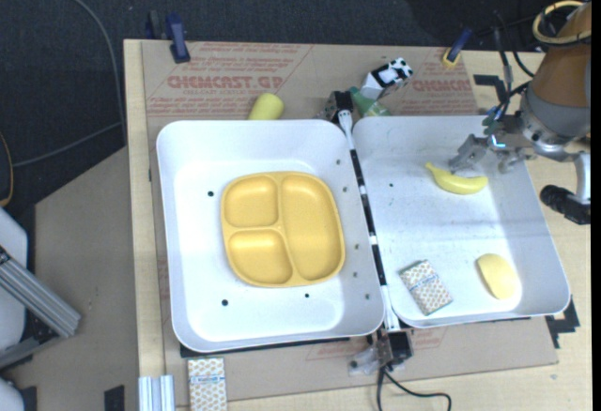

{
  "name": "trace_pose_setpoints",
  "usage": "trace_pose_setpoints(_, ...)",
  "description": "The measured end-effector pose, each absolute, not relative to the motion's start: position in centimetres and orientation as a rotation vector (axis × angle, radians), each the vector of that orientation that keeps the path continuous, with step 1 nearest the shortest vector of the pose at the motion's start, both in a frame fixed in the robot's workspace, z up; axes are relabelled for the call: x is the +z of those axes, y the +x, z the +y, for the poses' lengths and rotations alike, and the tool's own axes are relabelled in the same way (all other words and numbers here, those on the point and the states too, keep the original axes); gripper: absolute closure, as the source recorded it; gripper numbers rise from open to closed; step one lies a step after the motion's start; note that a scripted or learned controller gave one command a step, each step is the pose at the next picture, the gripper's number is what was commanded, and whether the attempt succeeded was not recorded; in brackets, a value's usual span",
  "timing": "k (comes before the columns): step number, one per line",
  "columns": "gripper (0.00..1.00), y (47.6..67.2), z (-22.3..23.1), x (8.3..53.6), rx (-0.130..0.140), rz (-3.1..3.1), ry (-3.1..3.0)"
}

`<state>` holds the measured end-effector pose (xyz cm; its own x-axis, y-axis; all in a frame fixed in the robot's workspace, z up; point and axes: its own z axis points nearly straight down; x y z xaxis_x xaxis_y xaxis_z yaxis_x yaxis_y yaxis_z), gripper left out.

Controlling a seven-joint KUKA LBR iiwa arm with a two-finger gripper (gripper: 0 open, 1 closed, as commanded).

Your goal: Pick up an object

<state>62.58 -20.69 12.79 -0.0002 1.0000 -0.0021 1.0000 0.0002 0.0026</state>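
Lying nearest the camera, on the bench's near edge just outside the bins, a small patterned packet (206, 379) is resting flat beside a ribbed metal piece (157, 392). Sitting on the cardboard-covered bench (141, 165), two shallow white plastic bins with rounded corners are lying side by side.

Inside the left bin (183, 212), a yellow three-compartment plate (282, 228) of smooth plastic, rounded-square in shape, is lying flat at the centre.

Inside the right bin (526, 240), three items are lying well apart:
- a small rectangular packet (426, 286) with a fine printed pattern, tilted, in the near left part;
- a smooth pale yellow oval object (498, 275), lemon-like, in the near right part;
- a curved yellow banana (455, 180), the task's candidate, in the far middle part.

Reaching in from the right, the grey arm is positioning its gripper (481, 153) just beyond the banana's far side, very close to it. Its fingers are pointing down and left; whether the jaws are released or clenched cannot be told.

Beyond the bins, a yellow cylindrical object (267, 106) and a black-and-white toy (390, 75) are resting on the cardboard.
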Motion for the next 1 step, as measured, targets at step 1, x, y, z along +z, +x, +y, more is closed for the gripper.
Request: trace_pose_setpoints(1, 0.0, 61.66, -15.59, 9.28, 0.009, 2.209, 2.206)
